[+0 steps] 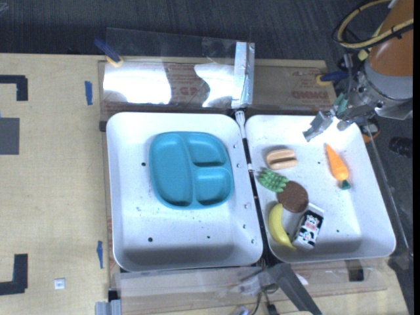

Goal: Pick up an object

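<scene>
The right bin (377, 225) holds several toy foods. A bun (281, 157) lies near its back left and an orange carrot (337, 163) lies to the right. A green leafy piece (272, 179) touches a brown round piece (294, 196). In front of them are a yellow banana (279, 226) and a small black-and-white carton (308, 229). My gripper (328, 123) hovers over the bin's back right corner, above and behind the carrot. It is open with nothing between its fingers.
The left bin (125, 195) holds a blue divided tray (191, 169). A clear plastic sheet (174, 77) with a metal edge stands behind the bins. Yellow and black cables (357, 25) loop by the arm at the top right.
</scene>
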Motion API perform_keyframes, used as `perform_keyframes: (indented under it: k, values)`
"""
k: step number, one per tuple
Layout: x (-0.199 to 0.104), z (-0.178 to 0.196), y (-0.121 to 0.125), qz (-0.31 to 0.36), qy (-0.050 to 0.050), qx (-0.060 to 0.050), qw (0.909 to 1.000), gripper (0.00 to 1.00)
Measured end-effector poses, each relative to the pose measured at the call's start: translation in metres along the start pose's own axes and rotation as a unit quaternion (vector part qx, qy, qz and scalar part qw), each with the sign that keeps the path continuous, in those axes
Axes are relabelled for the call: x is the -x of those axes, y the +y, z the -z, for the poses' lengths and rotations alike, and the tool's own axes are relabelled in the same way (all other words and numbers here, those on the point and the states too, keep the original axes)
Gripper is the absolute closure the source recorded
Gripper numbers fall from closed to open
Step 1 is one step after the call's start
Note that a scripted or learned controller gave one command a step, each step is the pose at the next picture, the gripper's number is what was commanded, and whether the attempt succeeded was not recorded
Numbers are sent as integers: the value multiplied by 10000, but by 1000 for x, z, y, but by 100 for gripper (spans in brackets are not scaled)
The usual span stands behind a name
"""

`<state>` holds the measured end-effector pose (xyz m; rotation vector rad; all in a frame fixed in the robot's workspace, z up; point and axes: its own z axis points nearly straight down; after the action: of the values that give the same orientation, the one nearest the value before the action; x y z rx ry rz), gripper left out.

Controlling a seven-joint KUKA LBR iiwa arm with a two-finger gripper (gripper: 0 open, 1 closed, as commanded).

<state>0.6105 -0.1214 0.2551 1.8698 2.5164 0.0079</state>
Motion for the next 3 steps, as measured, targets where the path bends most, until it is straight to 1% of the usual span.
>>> perform_keyframes:
  k: [1, 2, 3]
  values:
    - [57, 2, -28, -365, -7, -30, 9993, 0]
    - [94, -156, -11, -380, 81, -70, 9992, 0]
    - [98, -139, -8, -376, 20, -16, 9993, 100]
